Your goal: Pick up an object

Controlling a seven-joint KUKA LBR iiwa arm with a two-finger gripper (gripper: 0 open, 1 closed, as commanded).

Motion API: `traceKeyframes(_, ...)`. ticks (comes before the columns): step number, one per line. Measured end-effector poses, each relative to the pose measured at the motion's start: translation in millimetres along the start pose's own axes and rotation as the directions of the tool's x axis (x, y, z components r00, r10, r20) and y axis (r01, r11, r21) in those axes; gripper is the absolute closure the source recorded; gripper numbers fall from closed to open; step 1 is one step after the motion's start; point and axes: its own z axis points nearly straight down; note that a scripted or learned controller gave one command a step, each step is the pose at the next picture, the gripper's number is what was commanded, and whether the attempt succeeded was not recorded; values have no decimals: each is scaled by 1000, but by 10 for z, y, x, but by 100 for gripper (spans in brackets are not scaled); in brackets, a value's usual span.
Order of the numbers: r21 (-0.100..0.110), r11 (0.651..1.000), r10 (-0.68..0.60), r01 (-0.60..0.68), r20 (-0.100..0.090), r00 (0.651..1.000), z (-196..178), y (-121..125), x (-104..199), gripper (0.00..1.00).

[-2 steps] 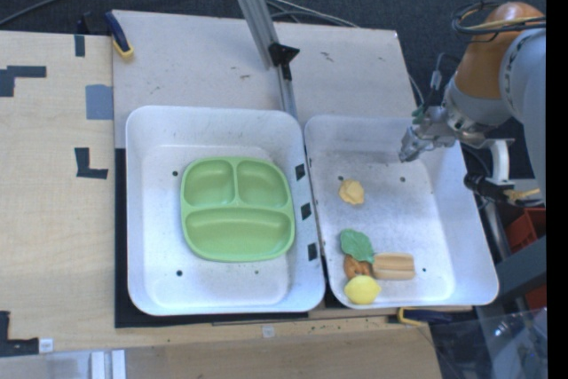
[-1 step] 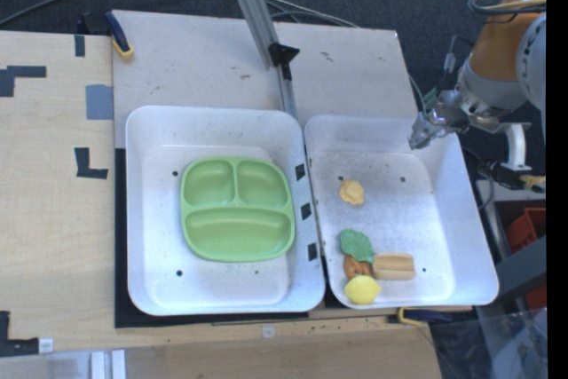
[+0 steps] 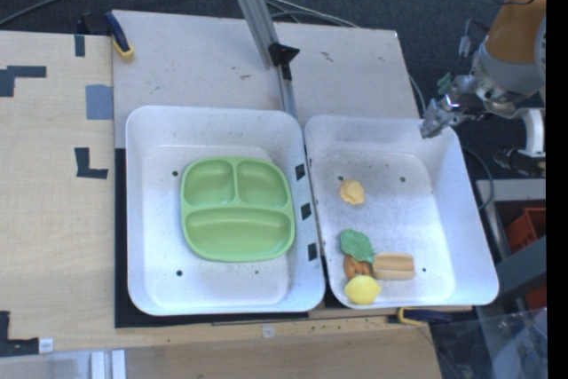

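Down in the right bin [image 3: 461, 191] lie little play foods: a small yellow piece [image 3: 352, 192] near the middle, and a green leaf [image 3: 357, 242], a hot dog [image 3: 394, 266] and a lemon [image 3: 362, 289] close together by the front. A green tray [image 3: 237, 209] sits in the left bin [image 3: 142, 191]. The gripper [image 3: 432, 123] hangs over the right bin's back corner, touching no toy.

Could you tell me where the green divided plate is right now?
The green divided plate lies flat in the left bin, roughly centred, apart from the toy food in the right bin.
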Motion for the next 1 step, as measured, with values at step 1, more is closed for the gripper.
traceKeyframes(1,2,1000,0,0,-1,1000,-184,7,4,100)
